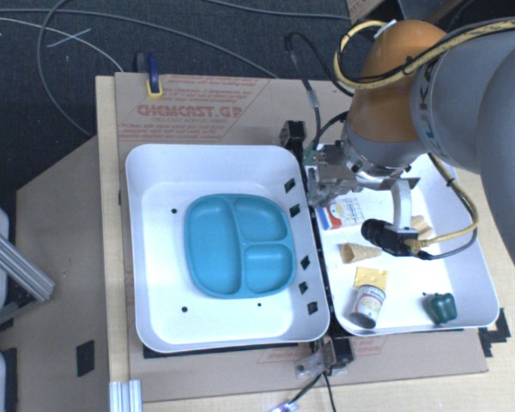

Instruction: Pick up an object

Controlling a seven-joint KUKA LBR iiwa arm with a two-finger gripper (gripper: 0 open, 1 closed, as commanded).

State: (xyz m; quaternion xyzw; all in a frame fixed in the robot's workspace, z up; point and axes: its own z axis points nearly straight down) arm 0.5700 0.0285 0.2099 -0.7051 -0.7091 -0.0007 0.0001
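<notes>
Hovering over the right bin (476,303), our end effector (352,178) hides its state, we cannot tell; crowded wedge (354,251), bottle (368,302) and pepper (439,306) risk a missed, glancing pick.

Lighting: bright, even, from overhead; image slightly soft throughout.

The two white bins (146,230) read near overexposed, with little surface detail on their walls. The blue divided tray (239,245) shows a mild sheen and soft shading in its compartments. Shadows under the arm (463,101) are faint and diffuse. The dark floor (51,67) stays dim. Fine print is blurred.
</notes>
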